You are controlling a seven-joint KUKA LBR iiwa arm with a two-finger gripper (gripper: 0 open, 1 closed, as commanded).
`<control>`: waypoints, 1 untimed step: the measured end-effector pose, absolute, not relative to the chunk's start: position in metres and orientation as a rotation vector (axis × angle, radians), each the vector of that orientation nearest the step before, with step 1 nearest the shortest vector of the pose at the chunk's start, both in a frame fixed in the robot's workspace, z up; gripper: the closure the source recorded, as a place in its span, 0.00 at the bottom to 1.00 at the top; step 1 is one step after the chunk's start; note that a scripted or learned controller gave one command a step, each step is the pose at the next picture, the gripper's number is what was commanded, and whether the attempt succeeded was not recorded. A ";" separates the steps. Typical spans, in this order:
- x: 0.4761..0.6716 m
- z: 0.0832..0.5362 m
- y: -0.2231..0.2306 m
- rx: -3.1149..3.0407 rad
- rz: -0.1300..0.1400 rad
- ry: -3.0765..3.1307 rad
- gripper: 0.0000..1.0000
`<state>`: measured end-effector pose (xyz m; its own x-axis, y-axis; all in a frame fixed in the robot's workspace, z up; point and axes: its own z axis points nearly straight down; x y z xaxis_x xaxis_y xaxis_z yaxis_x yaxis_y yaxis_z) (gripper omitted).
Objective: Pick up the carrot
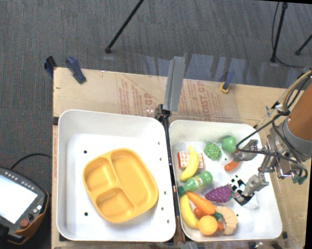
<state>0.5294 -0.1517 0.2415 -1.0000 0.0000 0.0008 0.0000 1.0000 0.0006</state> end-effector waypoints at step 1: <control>0.506 0.189 -0.088 0.191 -0.006 -3.131 0.00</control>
